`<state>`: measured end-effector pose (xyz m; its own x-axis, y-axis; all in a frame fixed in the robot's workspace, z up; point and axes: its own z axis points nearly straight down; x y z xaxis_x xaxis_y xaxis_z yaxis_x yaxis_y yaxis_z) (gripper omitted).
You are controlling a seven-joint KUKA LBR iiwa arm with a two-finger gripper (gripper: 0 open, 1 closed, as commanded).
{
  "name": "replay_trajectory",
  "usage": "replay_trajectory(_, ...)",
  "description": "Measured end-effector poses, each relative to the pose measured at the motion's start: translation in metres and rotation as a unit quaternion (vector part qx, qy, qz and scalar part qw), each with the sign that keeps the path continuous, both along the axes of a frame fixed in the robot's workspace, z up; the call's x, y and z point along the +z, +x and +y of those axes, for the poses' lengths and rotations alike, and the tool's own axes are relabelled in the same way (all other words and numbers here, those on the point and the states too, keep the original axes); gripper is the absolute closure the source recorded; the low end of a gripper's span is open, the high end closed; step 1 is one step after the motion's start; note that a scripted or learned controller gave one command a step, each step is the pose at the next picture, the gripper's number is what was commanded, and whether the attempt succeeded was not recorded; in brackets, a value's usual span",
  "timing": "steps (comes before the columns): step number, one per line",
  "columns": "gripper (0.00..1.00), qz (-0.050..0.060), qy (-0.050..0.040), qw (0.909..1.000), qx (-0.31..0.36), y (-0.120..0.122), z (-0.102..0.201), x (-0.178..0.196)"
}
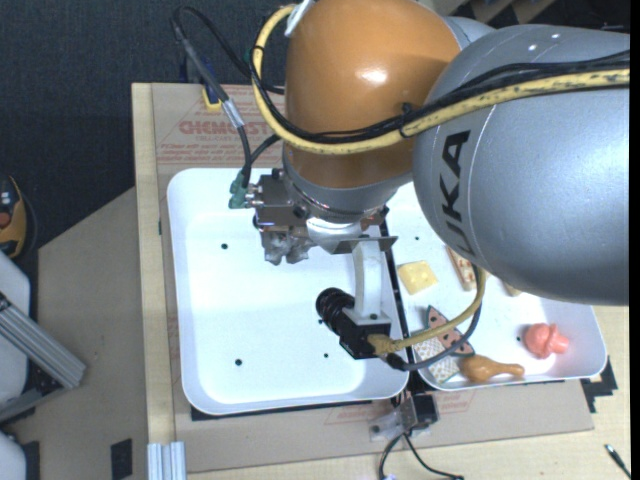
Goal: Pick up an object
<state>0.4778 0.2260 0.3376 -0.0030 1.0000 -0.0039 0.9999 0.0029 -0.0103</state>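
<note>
Over the left bin (205, 288), near its far side, hangs the gripper (283, 243), pointing down at the white floor. The wrist and the arm (520, 158) above hide much of it, so I cannot tell whether it is released or clenched, and nothing can be seen in its grasp. Every loose object lies in the right bin (578, 313), apart from the gripper. A yellow block (417, 276) sits close to the wall between the bins. A speckled wedge (437, 344) lies nearer the front, with a tan drumstick (486, 370) just beside it. A pink lump (545, 340) rests towards the right edge.
</note>
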Motion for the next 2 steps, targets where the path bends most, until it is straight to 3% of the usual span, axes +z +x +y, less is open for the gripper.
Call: replay_trajectory(2,1.00,-0.001,0.0005,1.0000,-0.002,0.000,-0.008,-0.100)
